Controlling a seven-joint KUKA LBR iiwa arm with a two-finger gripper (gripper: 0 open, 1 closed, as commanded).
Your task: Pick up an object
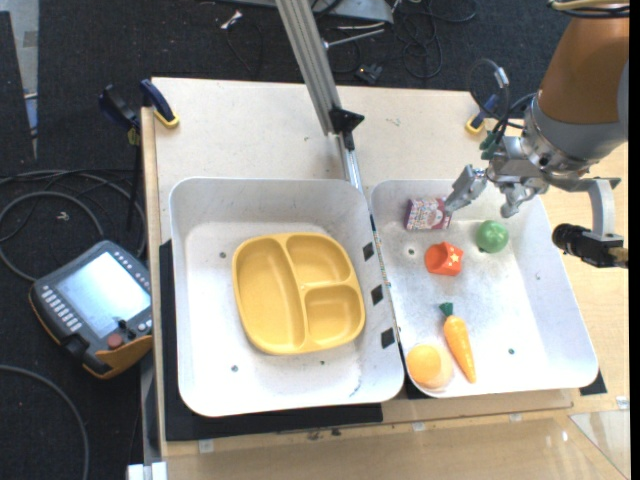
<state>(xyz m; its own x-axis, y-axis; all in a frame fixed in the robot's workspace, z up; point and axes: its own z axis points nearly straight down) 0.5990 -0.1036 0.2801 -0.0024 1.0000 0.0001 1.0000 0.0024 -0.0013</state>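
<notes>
An orange ball point(431, 365) is seen at the near edge of the right bin point(560, 318), with a toy carrot point(458, 342) just beside it. Beyond the carrot, a red piece point(444, 258), a green ball point(491, 235) and a pink packet point(426, 213) are found. The gripper point(489, 192) is held spread above the green ball, nothing between its fingers. A yellow divided tray point(297, 291) is carried by the left bin point(200, 298).

A divided tray point(298, 292) lies in the left bin point(200, 208). In the right bin point(560, 298), a packet point(425, 213) and ball point(491, 235) sit near its far edge, a carrot point(459, 346) near its front edge.
</notes>
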